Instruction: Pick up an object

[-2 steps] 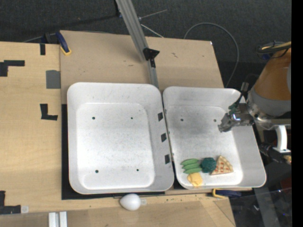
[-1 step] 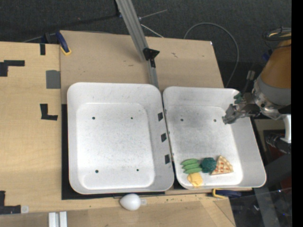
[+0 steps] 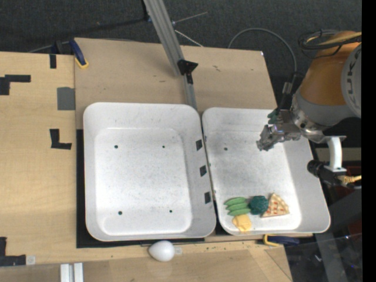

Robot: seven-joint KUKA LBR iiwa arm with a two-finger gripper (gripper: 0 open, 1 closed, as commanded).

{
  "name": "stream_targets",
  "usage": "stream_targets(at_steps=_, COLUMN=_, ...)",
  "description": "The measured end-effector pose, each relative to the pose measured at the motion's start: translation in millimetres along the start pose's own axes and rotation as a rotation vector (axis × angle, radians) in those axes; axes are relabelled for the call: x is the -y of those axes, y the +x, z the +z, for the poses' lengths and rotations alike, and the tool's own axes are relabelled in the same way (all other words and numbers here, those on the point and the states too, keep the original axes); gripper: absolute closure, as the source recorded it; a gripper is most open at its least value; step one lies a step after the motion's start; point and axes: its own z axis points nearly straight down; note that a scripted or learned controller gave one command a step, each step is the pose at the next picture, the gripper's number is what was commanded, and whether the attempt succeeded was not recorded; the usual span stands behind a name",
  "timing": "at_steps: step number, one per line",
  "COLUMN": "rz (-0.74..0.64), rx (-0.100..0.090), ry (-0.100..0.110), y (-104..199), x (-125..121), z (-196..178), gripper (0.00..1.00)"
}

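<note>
On wooden bench (image 3: 135,75), two white bins (image 3: 141,169)

robotics lab: taped plywood bench (image 3: 147,69), twin white bins (image 3: 141,113), cabling (image 3: 258,37)

grey arm (image 3: 329,107) with a broad orange band, ending in a small dark metal hand (image 3: 267,138).

even bright overhead light, soft faint shadows. white bins (image 3: 141,116) slightly washed out. overall low-res and grainy, small items blurry, dark floor underexposed.
</note>
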Motion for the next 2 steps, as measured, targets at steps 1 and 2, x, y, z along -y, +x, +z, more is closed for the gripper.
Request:
stream_targets(at_steps=1, rz=0.0, rx=0.0, ry=0.0, y=46.6, x=-17.0, z=8.6, gripper=1.0)
stream_targets(at_steps=2, rz=0.003, rx=0.002, ry=0.001, y=96.5, x=-34.2, z=15.4, gripper=1.0)
